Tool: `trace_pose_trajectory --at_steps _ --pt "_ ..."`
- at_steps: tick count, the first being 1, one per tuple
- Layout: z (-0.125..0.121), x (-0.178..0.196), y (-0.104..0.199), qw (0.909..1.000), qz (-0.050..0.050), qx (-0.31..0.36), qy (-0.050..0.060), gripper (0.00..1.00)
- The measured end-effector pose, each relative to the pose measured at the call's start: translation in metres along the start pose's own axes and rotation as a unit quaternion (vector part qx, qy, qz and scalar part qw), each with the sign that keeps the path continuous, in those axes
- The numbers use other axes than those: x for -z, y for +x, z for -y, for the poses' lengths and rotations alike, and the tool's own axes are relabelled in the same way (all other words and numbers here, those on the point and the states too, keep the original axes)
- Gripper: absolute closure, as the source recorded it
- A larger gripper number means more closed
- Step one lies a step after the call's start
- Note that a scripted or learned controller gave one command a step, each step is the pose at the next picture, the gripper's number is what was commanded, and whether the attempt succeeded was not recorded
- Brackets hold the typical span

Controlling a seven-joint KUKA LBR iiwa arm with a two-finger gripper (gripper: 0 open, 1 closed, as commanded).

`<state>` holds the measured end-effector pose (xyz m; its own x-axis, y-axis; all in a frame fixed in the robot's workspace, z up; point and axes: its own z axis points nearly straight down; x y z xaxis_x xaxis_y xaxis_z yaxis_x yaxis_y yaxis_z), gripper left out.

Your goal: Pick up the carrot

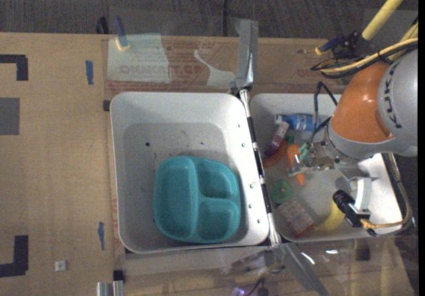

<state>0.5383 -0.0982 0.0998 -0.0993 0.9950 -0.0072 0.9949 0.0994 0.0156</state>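
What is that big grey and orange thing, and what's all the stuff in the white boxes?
That is a robot arm. It works a bit like your arm, and a computer moves it. It reaches in from the right. The picture comes from one camera fixed above the bench, looking down at a slant.

On the bench sit two shallow white bins. The left bin holds a teal plate with three sections. The right bin holds a jumble of small things: something orange that is probably the carrot the robot should pick up, a green round thing, a blue and white packet, and a yellow thing.

The arm's end hangs over the right bin, near the orange thing. I can't tell whether it is holding anything.
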Motion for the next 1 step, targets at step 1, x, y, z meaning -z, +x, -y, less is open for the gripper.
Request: trace_pose_trajectory --at_steps 1 --pt "0.0113 0.085 0.0446 0.9973 -0.003 -0.073 0.008 1.0"
